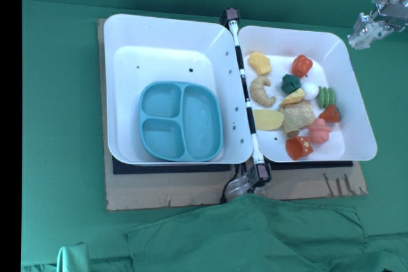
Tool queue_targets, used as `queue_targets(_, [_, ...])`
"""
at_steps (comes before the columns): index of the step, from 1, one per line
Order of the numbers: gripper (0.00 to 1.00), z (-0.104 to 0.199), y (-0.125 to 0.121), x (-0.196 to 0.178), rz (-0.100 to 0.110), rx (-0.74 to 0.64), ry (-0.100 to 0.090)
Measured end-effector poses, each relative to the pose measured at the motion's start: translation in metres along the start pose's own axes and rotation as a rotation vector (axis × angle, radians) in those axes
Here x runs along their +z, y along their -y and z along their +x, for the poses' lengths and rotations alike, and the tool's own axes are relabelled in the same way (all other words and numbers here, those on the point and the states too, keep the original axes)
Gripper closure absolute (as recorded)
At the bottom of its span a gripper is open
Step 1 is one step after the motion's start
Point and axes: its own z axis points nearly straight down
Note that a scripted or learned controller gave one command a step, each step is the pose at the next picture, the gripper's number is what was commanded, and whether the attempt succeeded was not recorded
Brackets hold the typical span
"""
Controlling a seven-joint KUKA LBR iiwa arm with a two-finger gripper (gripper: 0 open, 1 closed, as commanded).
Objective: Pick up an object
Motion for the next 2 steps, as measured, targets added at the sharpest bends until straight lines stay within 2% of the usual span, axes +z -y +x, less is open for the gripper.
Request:
queue_targets(1, [1.00,-0.001,0.014,-0.023,0.006,0.004,-0.002])
queue_targets(2, [1.00,-0.001,0.071,0.063,0.022,0.008,-0.007])
